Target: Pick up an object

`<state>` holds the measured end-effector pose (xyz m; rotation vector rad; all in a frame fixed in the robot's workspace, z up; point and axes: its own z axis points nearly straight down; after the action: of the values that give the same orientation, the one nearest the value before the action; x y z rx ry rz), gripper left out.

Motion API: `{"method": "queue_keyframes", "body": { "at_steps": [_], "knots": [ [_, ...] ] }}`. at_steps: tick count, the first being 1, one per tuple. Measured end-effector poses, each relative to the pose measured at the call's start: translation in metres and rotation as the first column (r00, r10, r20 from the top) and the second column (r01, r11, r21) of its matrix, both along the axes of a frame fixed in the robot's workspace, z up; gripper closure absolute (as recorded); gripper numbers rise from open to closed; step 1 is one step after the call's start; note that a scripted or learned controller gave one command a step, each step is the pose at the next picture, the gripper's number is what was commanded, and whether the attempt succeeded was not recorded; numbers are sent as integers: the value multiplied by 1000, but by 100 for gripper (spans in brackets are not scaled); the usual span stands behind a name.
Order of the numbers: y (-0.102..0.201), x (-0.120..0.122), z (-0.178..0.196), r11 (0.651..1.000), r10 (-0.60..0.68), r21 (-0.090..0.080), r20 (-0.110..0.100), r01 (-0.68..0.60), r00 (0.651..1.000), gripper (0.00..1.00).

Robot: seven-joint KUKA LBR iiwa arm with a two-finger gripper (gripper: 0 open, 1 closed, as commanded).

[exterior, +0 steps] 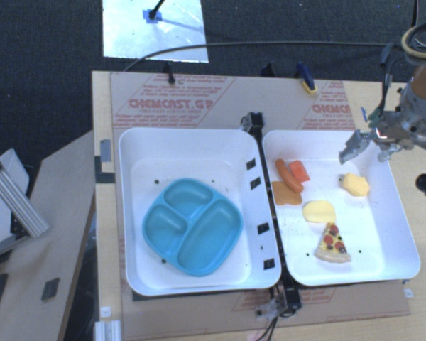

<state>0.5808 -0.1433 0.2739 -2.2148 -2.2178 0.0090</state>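
Note:
The right bin (pixel 401 222) holds several toy food pieces: an orange-red sausage (pixel 290 174), a flat orange piece (pixel 286 193), a yellow chunk (pixel 356 185), a pale yellow round piece (pixel 319 211) and a pizza slice (pixel 332 244). My gripper (pixel 369 149) hangs over the bin's far right corner, above and just behind the yellow chunk. Its fingers are spread open and nothing sits between them.
The left bin (pixel 138 155) carries a blue divided plate (pixel 192 225). A black divider with clips (pixel 265 204) runs between the two bins. The arm (pixel 422 91) comes in from the right edge. A shiny sheet (pixel 153 20) lies behind the bench.

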Motion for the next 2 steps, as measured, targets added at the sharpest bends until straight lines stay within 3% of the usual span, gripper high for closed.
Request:
{"method": "queue_keyframes", "body": {
  "at_steps": [1,2],
  "knots": [
    [0,2,7,1000,2,-2,11,-2,1000,0],
    [0,-1,-55,1000,0,-1,7,0,1000,0]
  ]
}}
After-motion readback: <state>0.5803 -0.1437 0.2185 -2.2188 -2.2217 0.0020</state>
